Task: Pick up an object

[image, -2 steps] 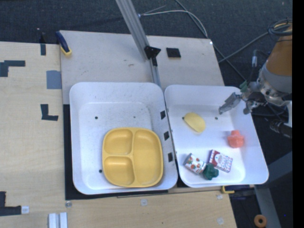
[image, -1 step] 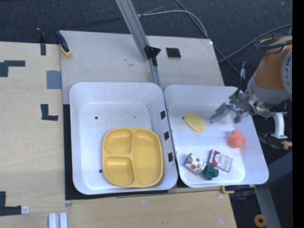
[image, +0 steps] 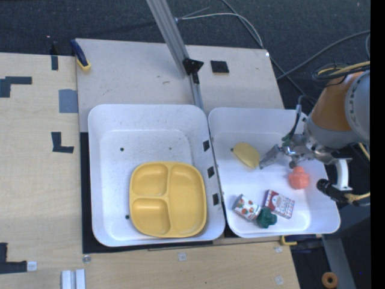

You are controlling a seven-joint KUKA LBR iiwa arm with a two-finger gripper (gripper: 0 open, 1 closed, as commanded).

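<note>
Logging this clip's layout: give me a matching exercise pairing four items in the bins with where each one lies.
Things:
1. yellow divided tray
2. pale yellow lump
3. orange-red ball
4. small red-and-white carton

Places:
A. right bin, near the front edge, beside a green item
B. left bin, front part
C. right bin, just left of the gripper
D. right bin, near its right side, below the wrist

Pairs: 1-B, 2-C, 3-D, 4-A

A robotics lab: a pale wooden table (image: 36, 161) marked with grey tape squares, loose black cables (image: 240, 17) on dark carpet, and a slanted aluminium camera pole (image: 168, 23).
</note>
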